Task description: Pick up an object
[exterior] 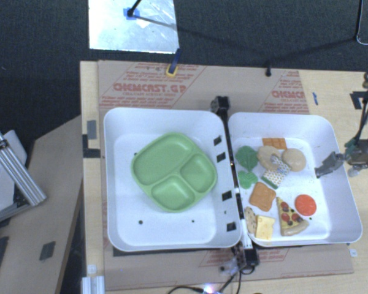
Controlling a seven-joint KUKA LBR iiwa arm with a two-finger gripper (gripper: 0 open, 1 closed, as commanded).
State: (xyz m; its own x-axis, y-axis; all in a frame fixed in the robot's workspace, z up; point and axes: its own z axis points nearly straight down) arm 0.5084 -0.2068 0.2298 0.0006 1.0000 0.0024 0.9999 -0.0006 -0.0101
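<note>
The claw [329, 163] hangs over the right rim of the right bin [346, 192], a grey wedge pointing left toward the food; it is too small and blurred to tell whether it is released or clenched, and nothing shows between its tips. The step in hand looks like the approach: the arm reaches in from the right edge and no object is lifted yet.

Nearest the claw, a little below and to its left, lies a red round piece [305, 204], alone on bare white floor. Further left sit a tan roll [294, 159] and a pale lump touching it, with a small striped piece just beneath them. An orange cracker [274, 143] lies above these, near the far wall. Green leafy pieces [246, 158] rest by the divider between the bins. Lower down are an orange square [262, 196], a pizza slice [289, 217] and a yellow cheese piece [264, 228] close to the near wall.

The next move, as I judge it, calls for picking one target, coming over it and descending squarely. The red round piece seems the easiest, being apart from its neighbours; the clustered roll risks a nudge.

The left bin [119, 225] holds a green divided plate [173, 172], well apart from the claw.
</note>
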